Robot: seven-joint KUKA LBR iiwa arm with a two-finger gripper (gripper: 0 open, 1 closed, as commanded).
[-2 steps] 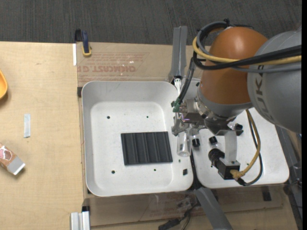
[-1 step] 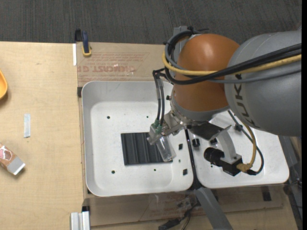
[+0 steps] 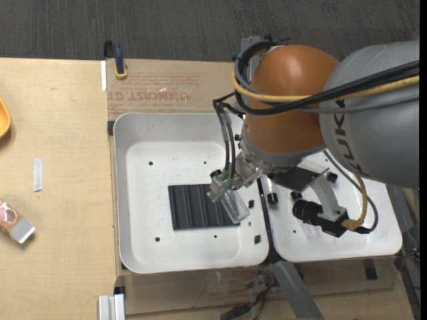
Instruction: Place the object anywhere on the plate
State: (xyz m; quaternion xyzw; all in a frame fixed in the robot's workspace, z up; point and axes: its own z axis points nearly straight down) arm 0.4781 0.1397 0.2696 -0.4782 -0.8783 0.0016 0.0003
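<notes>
A black ribbed plate [image 3: 193, 207] lies flat in the middle of the left white bin [image 3: 133, 179]. My gripper [image 3: 227, 197] hangs low over the plate's right edge, under the arm's big orange wrist [image 3: 293, 99]. Something small and pale with a green spot sits at the gripper's tip, and I cannot make out what it is. The arm covers the strip between the two bins. In the right bin [image 3: 373, 235], a small dark piece [image 3: 272, 197] lies close to the dividing wall.
A black cylindrical fitting with a yellow cable [image 3: 320, 217] hangs over the right bin. On the wooden bench to the left lie a grey strip [image 3: 37, 175], a red and white packet [image 3: 15, 223] and an orange thing [image 3: 3, 119]. Cardboard [image 3: 160, 89] lies behind the bins.
</notes>
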